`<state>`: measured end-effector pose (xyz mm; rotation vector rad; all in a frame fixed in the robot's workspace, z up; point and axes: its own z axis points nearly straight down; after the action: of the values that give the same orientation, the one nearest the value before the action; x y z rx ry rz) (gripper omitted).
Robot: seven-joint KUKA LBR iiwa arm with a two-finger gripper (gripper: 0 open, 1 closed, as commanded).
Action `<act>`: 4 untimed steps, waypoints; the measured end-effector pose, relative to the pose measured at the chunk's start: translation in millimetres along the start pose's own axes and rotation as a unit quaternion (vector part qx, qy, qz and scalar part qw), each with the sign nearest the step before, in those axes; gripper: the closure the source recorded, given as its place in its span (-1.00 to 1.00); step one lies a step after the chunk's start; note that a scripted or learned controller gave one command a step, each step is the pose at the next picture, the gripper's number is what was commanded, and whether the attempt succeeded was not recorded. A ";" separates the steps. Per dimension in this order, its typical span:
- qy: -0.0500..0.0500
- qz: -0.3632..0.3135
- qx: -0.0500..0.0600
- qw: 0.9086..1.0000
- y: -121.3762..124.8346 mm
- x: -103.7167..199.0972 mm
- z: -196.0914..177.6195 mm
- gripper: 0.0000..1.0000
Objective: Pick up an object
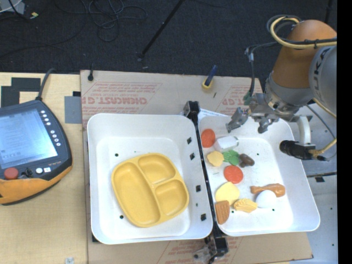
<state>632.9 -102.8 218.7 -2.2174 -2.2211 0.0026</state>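
On the tabletop (44,224), the right bin (300,202) holds toy foods. My hand (250,121) hovers at its upper edge, fingers apart, clamped on nothing. Lower right, a drumstick (269,190) lies lengthwise left-right, bone end pointing left. The yellow divided plate (149,188) sits lower left.

Two white bins side by side: left bin (104,147) and right bin (297,202). One yellow tray (149,188), three compartments, in the left. Ten or so toy foods in the right: two red rounds at 11 (208,138) and centre (234,174), two yellow lumps (215,158) (227,192), one white block (226,142), one green piece (231,157), one brown bit (246,160), one drumstick (268,190), one egg (267,199), one corn (245,205), one brown wedge at 7 (222,211). One pendant (30,147) at 9.
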 end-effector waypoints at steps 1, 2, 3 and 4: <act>0.000 0.000 0.001 1.000 0.0 -0.4 -10.0 1.00; 0.000 0.003 0.004 1.000 -106.4 -28.0 -3.4 1.00; -0.001 0.001 -0.001 1.000 -70.2 -75.8 137.8 1.00; -0.002 0.002 -0.002 1.000 -115.1 -112.7 67.5 1.00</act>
<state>517.7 -215.7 151.4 -2.2256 -2.2195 0.0023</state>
